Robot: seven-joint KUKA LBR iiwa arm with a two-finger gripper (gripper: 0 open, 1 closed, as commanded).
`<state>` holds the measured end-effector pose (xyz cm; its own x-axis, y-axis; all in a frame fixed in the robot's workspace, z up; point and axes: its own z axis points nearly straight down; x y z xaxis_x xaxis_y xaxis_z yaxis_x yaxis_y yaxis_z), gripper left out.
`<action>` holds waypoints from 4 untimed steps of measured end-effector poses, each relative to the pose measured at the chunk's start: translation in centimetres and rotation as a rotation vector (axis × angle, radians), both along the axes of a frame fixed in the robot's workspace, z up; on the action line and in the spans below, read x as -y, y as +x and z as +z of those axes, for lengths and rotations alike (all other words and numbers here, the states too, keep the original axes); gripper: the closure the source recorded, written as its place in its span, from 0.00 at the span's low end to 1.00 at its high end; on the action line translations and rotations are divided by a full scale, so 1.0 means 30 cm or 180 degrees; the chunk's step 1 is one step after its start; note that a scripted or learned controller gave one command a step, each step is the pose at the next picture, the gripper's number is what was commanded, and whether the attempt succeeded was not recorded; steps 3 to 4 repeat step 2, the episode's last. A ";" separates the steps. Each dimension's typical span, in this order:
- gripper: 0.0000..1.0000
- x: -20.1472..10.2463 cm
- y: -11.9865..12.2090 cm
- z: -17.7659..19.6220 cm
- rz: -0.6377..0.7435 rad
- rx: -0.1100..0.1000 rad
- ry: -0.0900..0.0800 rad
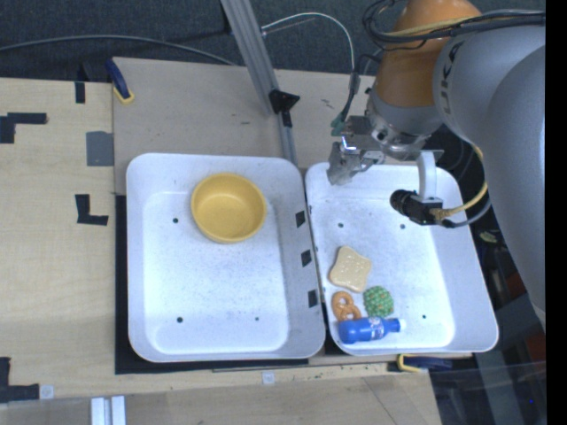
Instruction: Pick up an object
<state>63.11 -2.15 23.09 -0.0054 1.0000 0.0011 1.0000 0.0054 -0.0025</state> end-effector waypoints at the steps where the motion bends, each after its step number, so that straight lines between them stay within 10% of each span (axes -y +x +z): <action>1: 1.00 -0.179 0.010 -0.034 0.0003 -0.0002 0.0000; 2: 1.00 -0.359 0.001 0.007 0.0005 0.0005 0.0004; 4: 1.00 -0.359 0.001 0.007 0.0005 0.0005 0.0004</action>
